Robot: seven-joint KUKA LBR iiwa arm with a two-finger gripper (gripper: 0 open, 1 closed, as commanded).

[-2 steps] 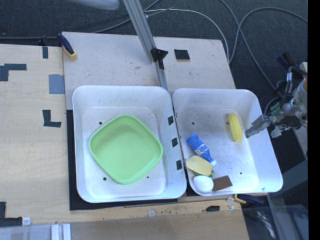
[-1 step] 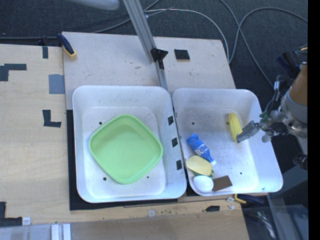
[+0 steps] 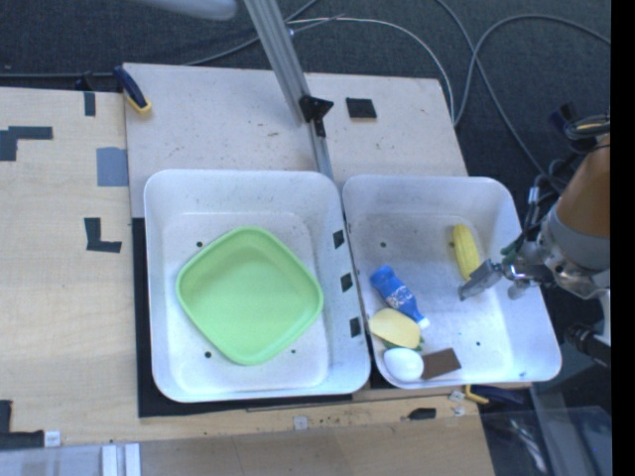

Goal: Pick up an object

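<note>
The left bin [image 3: 159, 266] carries a wide pale-green plate [image 3: 250, 294], too broad and flat to be a sensible pick, so the work belongs in the right bin [image 3: 496, 198], where the arm [image 3: 585, 216] reaches over the right rim. Its gripper [image 3: 480, 281] sits low just below the yellow corn cob [image 3: 464, 250], the nearest candidate; the dark fingers blur together at this slant, and I cannot tell whether they stand apart or together, though nothing visibly sits between them. To do the step well, I judge the gripper should shift up the picture until it is centred over the cob's middle, turn so the fingers close across the short width rather than along the length, and descend squarely, since a rounded cob is likely to roll away from an off-centre pinch. The cob lies flat on the bin floor near the right wall, its long axis running nearly straight up and down the picture, tilted slightly so the lower end points toward the gripper. Well apart, toward the bin's lower left, lie a blue tube [image 3: 399, 295] angled diagonally, a yellow lemon-shaped piece [image 3: 394, 327], a white egg-like object [image 3: 403, 364] and a small brown block [image 3: 441, 363], clustered close together.
</note>
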